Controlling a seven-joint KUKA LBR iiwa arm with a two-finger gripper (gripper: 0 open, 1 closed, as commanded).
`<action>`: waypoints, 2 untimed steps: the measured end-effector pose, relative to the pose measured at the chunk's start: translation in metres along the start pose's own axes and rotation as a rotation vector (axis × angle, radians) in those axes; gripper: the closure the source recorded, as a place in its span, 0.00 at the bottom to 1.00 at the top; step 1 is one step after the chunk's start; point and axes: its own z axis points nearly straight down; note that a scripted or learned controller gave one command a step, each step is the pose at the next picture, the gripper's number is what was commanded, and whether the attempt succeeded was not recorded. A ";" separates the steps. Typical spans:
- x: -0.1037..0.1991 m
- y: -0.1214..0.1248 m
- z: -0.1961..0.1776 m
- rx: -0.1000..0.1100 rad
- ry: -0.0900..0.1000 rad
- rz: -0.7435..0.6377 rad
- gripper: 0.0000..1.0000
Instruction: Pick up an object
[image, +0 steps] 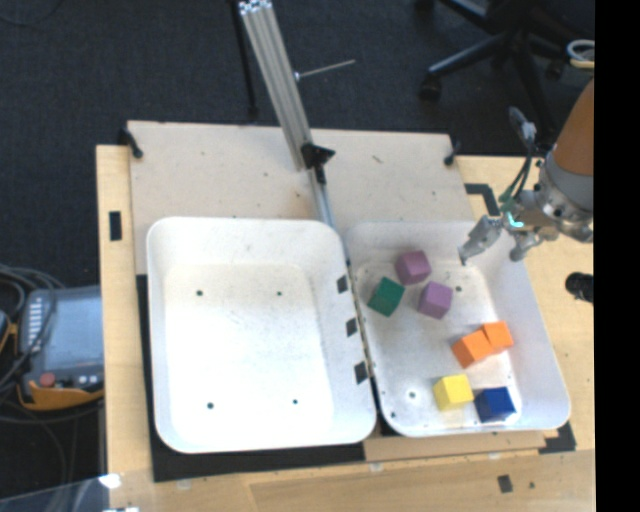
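Purple block left of claw, seemingly apart.

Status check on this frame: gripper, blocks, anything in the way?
Gripper open over right bin's far edge, holding nothing. Purple blocks nearest; green block beside them. Path to them clear.

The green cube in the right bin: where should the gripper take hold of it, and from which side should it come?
The green cube is probably best taken from straight above, fingers closing on two opposite side faces. It rests flat on the right bin floor, apart from both purple cubes. The bin's left wall stands close by, so the pair of faces that keeps the fingers off that wall seems safer. The gripper is near the bin's far right corner.
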 end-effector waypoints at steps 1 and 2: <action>0.000 0.001 -0.003 -0.004 -0.003 -0.003 0.00; -0.005 -0.009 0.045 0.000 -0.002 0.003 0.00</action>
